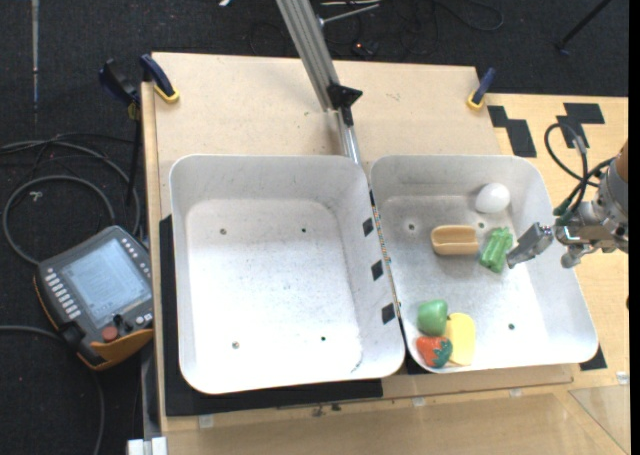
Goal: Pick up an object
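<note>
While the gripper point(548, 243) hovered at the right bin's point(560, 343) three o'clock rim, its fingers looked parted and held nothing. A green object point(495, 250) lay just beside them at nine o'clock, touching a tan block point(454, 239). A slanted descent might have nudged the green object against the block rather than caught it.

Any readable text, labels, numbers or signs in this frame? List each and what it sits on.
None can be read.
Teach pendant screen: lit, content too blurred to read.
Black square markers on the bin divider and bench: patterns, no characters.
</note>
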`<state>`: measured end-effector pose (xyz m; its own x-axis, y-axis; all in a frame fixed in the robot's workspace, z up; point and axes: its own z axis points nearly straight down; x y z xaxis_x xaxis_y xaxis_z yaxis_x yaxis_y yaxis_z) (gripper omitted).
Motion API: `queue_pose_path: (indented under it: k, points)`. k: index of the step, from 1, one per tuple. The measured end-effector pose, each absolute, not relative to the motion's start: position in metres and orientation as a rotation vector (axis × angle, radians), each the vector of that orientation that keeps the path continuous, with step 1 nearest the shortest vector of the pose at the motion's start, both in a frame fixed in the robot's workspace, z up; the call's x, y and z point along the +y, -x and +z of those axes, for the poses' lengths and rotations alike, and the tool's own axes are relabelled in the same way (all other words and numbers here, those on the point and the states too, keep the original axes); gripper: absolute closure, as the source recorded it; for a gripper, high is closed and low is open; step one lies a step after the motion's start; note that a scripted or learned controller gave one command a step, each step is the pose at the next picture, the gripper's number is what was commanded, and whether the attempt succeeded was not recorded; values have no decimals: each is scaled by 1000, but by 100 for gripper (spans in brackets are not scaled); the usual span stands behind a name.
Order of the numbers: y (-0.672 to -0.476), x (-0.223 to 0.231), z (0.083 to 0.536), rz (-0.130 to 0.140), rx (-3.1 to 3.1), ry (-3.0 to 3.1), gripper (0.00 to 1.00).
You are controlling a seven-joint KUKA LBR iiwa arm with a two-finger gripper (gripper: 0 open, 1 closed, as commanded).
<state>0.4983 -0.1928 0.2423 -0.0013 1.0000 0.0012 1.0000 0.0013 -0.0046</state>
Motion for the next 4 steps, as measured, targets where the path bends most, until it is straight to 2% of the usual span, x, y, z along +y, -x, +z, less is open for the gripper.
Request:
queue_pose_path:
  k: [1, 3, 4]
  points:
    - [-499, -193, 244, 0, -2222, 2221, 0]
    - [-506, -187, 120, 4, -2217, 2218, 0]
    - [-507, -187, 95, 0, -2221, 2222, 0]
